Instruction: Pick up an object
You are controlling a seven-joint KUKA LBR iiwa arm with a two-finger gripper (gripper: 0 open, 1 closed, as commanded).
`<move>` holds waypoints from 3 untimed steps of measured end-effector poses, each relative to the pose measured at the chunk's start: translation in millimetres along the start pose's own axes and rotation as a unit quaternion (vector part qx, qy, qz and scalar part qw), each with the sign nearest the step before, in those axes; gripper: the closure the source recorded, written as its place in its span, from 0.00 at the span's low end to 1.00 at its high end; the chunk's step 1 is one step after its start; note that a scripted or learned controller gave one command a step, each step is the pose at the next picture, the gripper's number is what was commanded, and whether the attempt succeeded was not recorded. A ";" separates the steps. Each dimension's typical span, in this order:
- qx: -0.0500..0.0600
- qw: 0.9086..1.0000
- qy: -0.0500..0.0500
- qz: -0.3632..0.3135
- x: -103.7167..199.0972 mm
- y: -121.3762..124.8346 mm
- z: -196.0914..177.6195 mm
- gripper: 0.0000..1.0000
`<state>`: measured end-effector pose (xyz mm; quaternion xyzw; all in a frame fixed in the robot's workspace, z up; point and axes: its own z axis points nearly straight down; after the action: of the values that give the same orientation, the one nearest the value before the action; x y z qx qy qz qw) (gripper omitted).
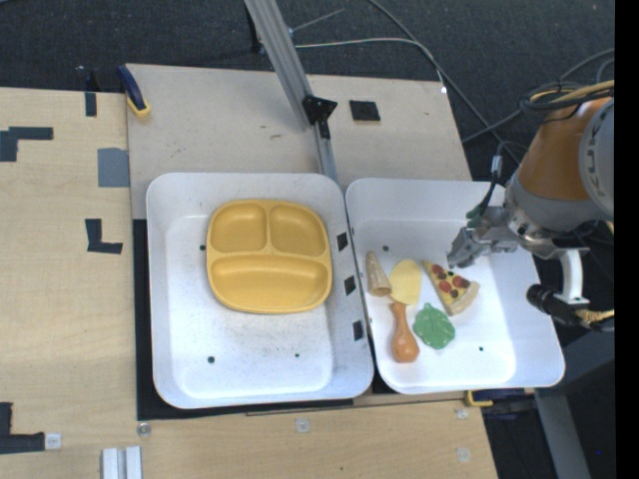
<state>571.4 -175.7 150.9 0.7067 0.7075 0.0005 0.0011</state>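
Several toy foods lie in the right bin (519, 362): a pizza slice (451, 287), a pale yellow piece (406, 281), a green leafy piece (434, 326), an orange drumstick-shaped piece (401, 335) and a beige cone-like piece (376, 273). My gripper (462, 251) hangs over the right bin just above and to the right of the pizza slice, its dark tips pointing down-left. Nothing shows between the tips.
The left bin (180, 367) holds a yellow divided plate (269, 255). A metal pole (285, 53) slants up from the bins' far edge. The arm's orange band (554, 158) and cables sit at the right side. A blue and yellow clamp (133, 90) lies at the back left.
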 end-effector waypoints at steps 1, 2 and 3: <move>0.000 1.000 0.000 0.000 3.6 -7.2 -46.9 1.00; -0.001 1.000 0.000 0.000 3.9 -6.0 -100.0 1.00; 0.001 1.000 0.001 -0.003 61.7 -8.6 -102.3 1.00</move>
<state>562.5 -113.9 253.2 0.7047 0.7095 0.0004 -0.0006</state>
